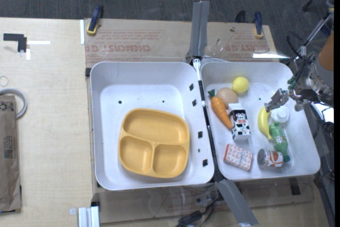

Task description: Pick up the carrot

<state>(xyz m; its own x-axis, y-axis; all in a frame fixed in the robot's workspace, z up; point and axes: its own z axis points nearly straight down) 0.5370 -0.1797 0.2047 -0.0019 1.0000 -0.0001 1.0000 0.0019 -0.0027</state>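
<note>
The orange carrot (220, 111) lies at a slant in the right bin (305, 167), close to the bin's left wall, with its green end toward the back. My gripper (287, 103) hangs over the right side of that bin, above a banana (263, 122) and a green bottle (279, 133), well to the right of the carrot. Its fingers stand open with nothing between them.
Touching or crowding the carrot are a beige round fruit (227, 95) and a small milk carton (240, 125). A lemon (240, 84), a red packet (238, 157) and a can (271, 158) share the bin. The left bin (106, 87) holds a yellow divided plate (154, 119).
</note>
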